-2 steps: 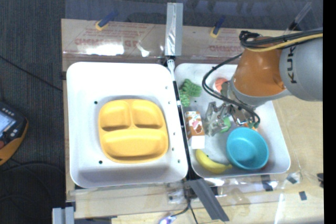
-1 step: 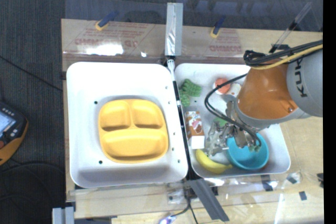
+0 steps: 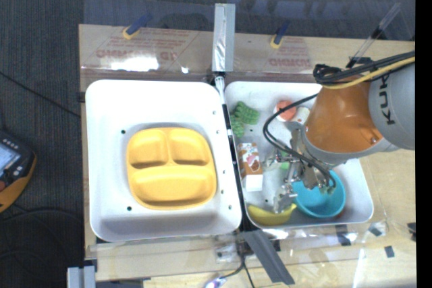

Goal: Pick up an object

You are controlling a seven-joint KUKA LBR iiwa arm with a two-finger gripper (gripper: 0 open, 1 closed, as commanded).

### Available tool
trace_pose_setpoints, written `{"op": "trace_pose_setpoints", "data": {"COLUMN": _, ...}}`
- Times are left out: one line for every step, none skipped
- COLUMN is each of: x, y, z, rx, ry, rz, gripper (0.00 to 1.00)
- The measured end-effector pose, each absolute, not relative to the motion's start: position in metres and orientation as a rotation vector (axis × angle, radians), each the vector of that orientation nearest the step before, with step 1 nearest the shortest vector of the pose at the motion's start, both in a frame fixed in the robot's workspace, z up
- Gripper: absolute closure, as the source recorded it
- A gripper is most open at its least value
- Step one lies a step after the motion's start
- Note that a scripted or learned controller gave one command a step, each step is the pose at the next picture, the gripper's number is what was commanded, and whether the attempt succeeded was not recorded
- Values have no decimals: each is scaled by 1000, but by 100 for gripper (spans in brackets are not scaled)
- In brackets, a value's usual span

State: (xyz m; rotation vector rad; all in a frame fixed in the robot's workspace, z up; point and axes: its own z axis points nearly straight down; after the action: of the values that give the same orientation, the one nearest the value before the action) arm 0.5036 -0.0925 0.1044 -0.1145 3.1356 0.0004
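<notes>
Nearest you, along the front wall of the right bin, a yellow banana lies just in front of your hand, curving up toward it, and a teal bowl sits right beside the hand on its right, close enough that the two overlap from this angle. Your hand hangs low over that front corner, tips pointing down between banana and bowl, and you cannot tell from here whether it is released or clenched; nothing shows clearly gripped in it. Just left of the hand, a small printed packet rests against the divider with a white block in front of it. Beyond the hand, toward the back of the bin, there is a green leafy toy and, to its right, an orange-red piece half tucked under the arm's orange band. Well to the left of the hand, the other bin carries a yellow divided tray, flat in the middle. Behind both bins runs the desk.
</notes>
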Motion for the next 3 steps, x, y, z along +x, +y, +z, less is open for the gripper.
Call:
{"op": "trace_pose_setpoints", "data": {"x": 566, "y": -95, "z": 90, "rx": -217, "ry": 3127, "rz": -5, "gripper": 0}}
{"op": "trace_pose_setpoints", "data": {"x": 613, "y": -153, "z": 139, "rx": -348, "ry": 3113, "rz": -6, "gripper": 0}}
{"op": "trace_pose_setpoints", "data": {"x": 571, "y": -184, "z": 90, "rx": -417, "ry": 3102, "rz": -8, "gripper": 0}}
